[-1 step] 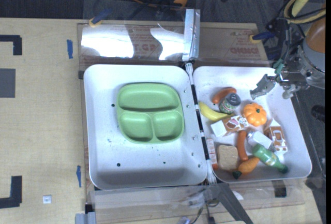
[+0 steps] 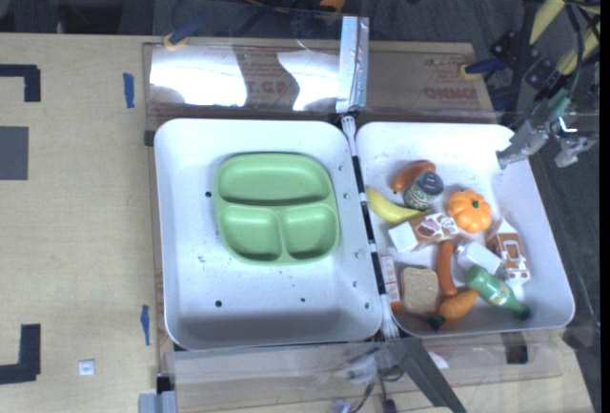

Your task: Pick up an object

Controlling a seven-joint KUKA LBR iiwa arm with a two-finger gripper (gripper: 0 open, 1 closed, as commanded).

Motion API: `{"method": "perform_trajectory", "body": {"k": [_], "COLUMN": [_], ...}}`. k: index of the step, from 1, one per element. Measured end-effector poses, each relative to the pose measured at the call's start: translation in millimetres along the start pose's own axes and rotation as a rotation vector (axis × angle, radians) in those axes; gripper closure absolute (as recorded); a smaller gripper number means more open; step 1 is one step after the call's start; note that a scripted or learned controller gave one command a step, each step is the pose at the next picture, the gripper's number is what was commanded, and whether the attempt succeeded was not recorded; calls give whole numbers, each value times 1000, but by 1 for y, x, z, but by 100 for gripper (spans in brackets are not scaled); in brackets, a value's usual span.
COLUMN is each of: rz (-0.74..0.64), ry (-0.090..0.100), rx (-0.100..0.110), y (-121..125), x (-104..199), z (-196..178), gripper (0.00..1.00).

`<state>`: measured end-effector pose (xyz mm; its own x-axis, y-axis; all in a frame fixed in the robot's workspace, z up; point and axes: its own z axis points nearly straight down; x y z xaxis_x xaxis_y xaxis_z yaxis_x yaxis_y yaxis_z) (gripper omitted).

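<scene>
The claw [image 2: 522,146] hangs over the right bin's [image 2: 558,268] rim at about two o'clock, nothing between its tips; whether it is released or clenched I cannot tell. The toys lie heaped lower in that bin: a small pumpkin [image 2: 470,210], a banana [image 2: 389,206], a green bottle [image 2: 496,291]. The approach is in hand; next it must travel toward seven o'clock and descend over one piece.

The grey metal two-finger gripper [image 2: 519,150] hangs at the far right, its tip pointing down and to the left. Behind it, the wrist [image 2: 570,130] shows as a blurred cluster of cables and grey metal fittings.
</scene>
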<state>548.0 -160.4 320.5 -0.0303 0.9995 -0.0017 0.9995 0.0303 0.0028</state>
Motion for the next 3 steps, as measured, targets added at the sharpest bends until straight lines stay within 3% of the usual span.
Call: {"method": "perform_trajectory", "body": {"k": [1, 2, 3], "rz": [-48, -158, -145], "ry": [2, 0, 1], "rx": [2, -1, -1], "y": [38, 50, 18], "x": [1, -23, -25], "z": [138, 208, 235], "gripper": [0, 0, 0]}}
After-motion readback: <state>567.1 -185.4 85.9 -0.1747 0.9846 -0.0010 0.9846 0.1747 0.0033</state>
